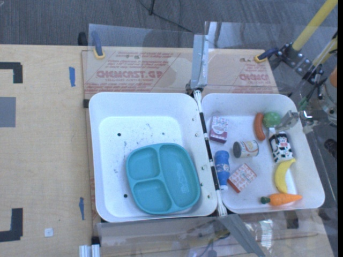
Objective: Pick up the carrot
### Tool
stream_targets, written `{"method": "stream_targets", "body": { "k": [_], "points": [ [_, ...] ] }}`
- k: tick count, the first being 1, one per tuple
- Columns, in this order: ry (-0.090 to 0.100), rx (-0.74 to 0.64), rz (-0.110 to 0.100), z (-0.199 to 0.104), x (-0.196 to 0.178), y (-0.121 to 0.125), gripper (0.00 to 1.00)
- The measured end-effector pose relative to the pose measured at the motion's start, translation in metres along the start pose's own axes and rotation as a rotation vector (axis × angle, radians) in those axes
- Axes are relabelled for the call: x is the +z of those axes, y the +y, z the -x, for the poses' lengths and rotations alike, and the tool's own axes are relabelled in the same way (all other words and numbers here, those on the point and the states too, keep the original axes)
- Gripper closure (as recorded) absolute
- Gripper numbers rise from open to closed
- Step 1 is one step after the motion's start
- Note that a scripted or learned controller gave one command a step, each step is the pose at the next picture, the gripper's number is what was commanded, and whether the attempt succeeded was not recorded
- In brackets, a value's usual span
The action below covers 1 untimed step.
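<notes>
The left bin (102, 143) lay far to the left of the fingers (289, 120) and held a teal divided plate (161, 178); nothing there bore on the step. In the right bin (236, 101), to the left of the fingers, sat a small pink carton (218, 128), a blue bottle (221, 167), a can (245, 149) and a red-and-white box (242, 176). Closer in, a sausage (259, 126) and a green ball (271, 119) lay just beside the fingers on their left.

The fingers hung over the far right part of that bin. Whether they were apart or together could not be told from this slant.

The carrot (283, 199) lay on its side well apart from the fingers, toward the front wall of the bin and slightly to their left. Its green end pointed left and its orange body right. Between it and the fingers lay a cow-patterned toy (281, 146) and a banana (282, 174), whose lower end came down just beside the carrot.

The step in hand looked like the approach, with no grasp begun. It would likely go best if the fingers travelled forward high enough to pass over the toy and the banana. They should then turn to close across the carrot's short width. Coming down on the thick orange middle seemed safest, since one finger had to fit between carrot and banana and the other between carrot and the bin's front wall.
</notes>
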<state>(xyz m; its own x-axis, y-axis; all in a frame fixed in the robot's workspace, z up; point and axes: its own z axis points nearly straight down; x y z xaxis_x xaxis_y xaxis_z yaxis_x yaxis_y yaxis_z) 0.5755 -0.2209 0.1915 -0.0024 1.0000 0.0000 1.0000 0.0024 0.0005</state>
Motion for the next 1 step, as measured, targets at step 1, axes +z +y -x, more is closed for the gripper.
{"method": "stream_targets", "body": {
  "k": [1],
  "points": [
    [0.001,-0.16,0.0,-0.0136,0.0417,-0.0045,0.0]
  ]
}}
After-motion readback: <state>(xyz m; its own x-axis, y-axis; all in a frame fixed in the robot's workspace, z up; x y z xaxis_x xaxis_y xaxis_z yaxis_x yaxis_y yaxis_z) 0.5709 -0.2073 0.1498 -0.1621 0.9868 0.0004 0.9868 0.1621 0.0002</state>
